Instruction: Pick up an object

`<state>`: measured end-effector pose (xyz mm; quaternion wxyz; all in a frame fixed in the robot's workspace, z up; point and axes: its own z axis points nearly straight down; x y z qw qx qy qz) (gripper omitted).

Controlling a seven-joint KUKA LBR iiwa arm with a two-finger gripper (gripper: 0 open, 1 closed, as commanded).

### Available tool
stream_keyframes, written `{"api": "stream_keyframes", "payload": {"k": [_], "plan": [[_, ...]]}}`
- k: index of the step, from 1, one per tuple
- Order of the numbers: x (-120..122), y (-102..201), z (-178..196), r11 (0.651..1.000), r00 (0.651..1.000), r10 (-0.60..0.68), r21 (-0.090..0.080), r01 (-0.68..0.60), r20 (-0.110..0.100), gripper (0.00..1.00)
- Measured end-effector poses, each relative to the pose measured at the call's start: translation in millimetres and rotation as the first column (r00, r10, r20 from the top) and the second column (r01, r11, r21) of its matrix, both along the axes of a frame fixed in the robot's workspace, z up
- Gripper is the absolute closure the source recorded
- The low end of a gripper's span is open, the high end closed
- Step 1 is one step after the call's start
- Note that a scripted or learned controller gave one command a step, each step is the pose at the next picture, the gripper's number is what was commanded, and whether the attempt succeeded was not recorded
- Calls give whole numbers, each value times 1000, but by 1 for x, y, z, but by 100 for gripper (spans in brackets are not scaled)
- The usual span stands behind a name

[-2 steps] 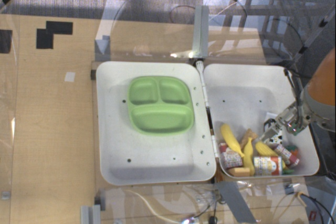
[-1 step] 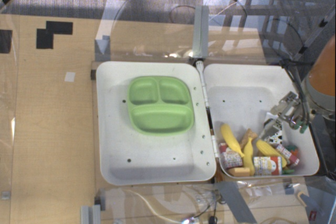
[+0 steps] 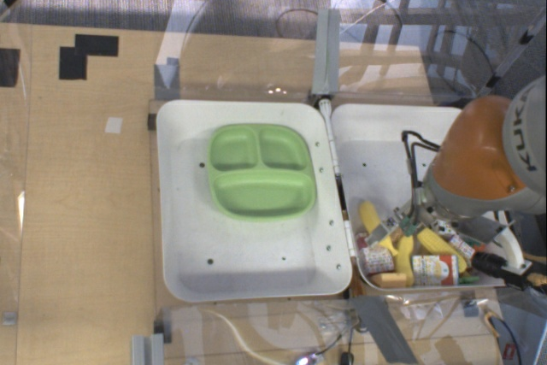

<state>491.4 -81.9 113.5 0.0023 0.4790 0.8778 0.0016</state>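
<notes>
- Wooden tabletop [image 3: 85,209], two white bins.
- Right bin [image 3: 376,141]: I see crowded clutter [image 3: 410,256] at its near edge, so a grab may slip.
- Fingers' state: cannot tell, wrist [image 3: 479,162] hides them.

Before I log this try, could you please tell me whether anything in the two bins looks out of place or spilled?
Nothing looks spilled or broken. The green divided plate lies flat in the left bin. In the right bin, the toy foods are heaped untidily in the near corner, overlapping one another beneath the arm.
</notes>
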Motion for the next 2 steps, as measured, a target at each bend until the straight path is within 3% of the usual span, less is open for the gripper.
{"api": "stream_keyframes", "payload": {"k": [1,2], "plan": [[2,1,11,1000,1000,0,0,0,7,100],[63,61,92,1000,1000,-30,0,30,1,100]]}}
